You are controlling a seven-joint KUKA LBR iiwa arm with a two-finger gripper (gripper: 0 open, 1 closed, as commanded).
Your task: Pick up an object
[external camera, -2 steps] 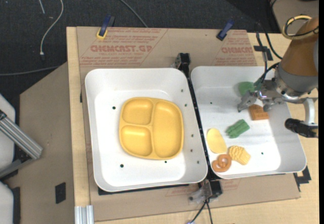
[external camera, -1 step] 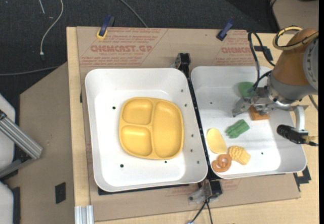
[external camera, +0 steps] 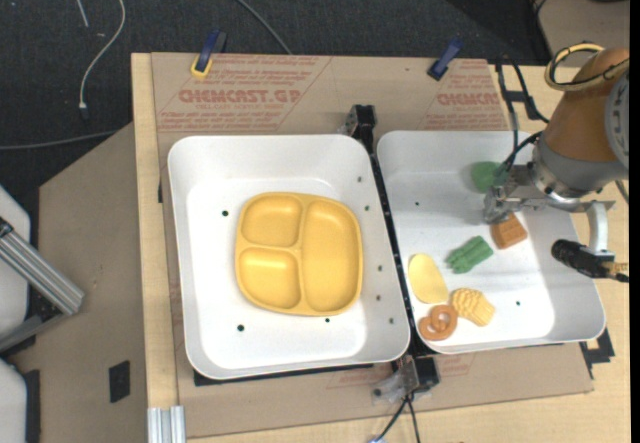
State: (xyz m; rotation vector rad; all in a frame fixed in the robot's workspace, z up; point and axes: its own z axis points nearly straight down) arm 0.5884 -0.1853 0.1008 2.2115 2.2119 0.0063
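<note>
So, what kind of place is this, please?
Probably a robotics lab test bench, not a kitchen. Two white bins are fixed on a board with blue clamps, a robot arm reaches over toy food, and loose cables lie on dark carpet.

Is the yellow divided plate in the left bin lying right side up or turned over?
Right side up: the yellow divided plate lies flat in the left bin, three hollow compartments facing up.

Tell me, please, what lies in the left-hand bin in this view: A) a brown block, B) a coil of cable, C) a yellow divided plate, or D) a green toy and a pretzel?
C: the yellow divided plate, with three compartments, sits alone in the middle of the left bin, while the small toy foods lie in the right bin.
</note>
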